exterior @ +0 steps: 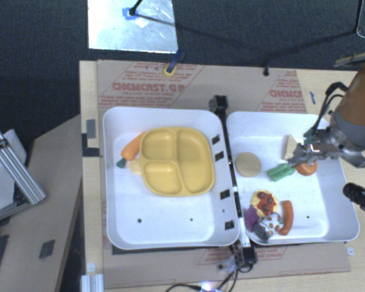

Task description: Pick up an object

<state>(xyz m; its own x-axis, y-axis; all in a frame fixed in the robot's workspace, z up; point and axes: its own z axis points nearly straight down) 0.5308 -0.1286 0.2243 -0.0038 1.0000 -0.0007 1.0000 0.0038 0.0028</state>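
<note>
The hand is down in the right bin, right at the green piece and orange piece. I can't tell its grip. Nothing's lifted yet; the pick remains undone.

In the left bin a divided plate lies with a toy carrot at its left; my hand hangs over the right bin.

We see a shiny metal sheet on dark carpet beyond the tabletop, with black cables crossing.
</note>
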